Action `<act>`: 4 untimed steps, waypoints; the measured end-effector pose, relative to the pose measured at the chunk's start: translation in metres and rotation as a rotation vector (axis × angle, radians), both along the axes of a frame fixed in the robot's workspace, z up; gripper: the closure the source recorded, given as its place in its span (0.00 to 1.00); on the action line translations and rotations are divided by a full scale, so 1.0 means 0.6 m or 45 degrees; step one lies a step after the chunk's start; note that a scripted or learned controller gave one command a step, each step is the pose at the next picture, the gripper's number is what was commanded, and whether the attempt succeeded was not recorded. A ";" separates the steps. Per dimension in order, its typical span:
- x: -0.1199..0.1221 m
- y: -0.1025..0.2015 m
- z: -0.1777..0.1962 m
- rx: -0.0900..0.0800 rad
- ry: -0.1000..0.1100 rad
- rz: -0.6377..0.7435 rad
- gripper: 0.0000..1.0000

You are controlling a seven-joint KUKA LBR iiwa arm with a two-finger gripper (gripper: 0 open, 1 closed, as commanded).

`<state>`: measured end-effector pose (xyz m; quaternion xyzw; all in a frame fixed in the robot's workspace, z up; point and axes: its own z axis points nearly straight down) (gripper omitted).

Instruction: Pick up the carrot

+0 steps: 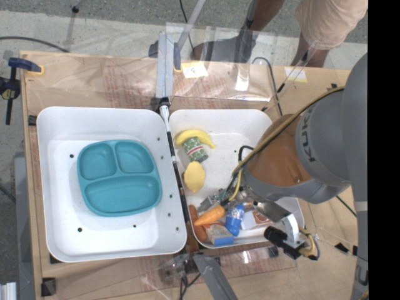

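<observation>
The orange carrot (210,215) lies near the front left corner of the right bin (220,122), pointing left and slightly tilted. My gripper (227,197) hangs low just above and to the right of the carrot, among the clutter, with the grey arm and its orange band behind it covering the bin's right half. Nothing can be seen held in it.
A banana (194,135), a green can (196,149) and a yellow lemon (194,176) lie in the right bin's left part. A blue bottle (234,221) and a brown packet (219,233) crowd the carrot. The left bin (56,167) holds a teal divided plate (119,177).
</observation>
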<state>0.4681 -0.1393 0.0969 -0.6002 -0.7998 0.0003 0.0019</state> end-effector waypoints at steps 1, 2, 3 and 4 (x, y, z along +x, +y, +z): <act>0.001 -0.002 0.017 -0.001 0.001 0.004 1.00; 0.094 -0.049 0.247 -0.003 -0.003 -0.510 1.00; 0.094 -0.048 0.247 -0.003 -0.001 -0.508 0.00; 0.091 0.023 0.042 -0.001 0.003 -0.241 0.00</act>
